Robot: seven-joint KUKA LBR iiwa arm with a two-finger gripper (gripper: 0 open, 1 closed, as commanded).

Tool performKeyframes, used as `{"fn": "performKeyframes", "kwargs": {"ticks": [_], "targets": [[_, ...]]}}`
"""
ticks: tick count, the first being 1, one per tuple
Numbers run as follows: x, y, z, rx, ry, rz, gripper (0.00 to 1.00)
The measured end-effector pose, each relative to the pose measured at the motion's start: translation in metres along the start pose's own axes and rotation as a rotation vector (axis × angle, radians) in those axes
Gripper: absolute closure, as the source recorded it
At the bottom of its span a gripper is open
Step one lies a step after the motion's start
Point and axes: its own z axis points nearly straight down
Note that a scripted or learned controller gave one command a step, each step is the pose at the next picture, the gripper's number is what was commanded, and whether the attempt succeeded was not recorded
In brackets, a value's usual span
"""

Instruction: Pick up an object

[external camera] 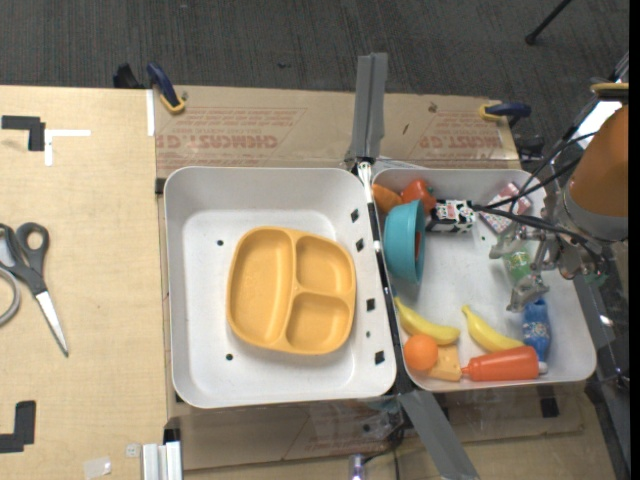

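Dark carpet lies behind a bench covered with cardboard point(300, 128), and scissors point(35, 273) rest on the wooden surface at far left. Two white bins sit side by side. One, the left bin point(190, 348), holds a yellow divided plate point(292, 290). Its neighbour, the right bin point(570, 368), is crowded: a teal bowl point(405, 240) tipped on edge against the inner wall, two bananas point(425, 323) point(490, 330), an orange point(421, 352), a red-orange bottle point(500, 365), a blue packet point(536, 326) and a small black-and-white toy point(452, 214). The gripper point(527, 288) hangs over the bin's right side, just above the packet; cables hide its tips, so I cannot tell their state.
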Motion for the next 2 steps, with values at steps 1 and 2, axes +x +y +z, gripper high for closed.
{"fn": "performKeyframes", "kwargs": {"ticks": [1, 2], "targets": [[-0.003, -0.002, 0.010, -0.002, 0.002, 0.090, 0.00], [0.034, -0.001, 0.010, -0.001, 0.005, 0.083, 0.00]]}}
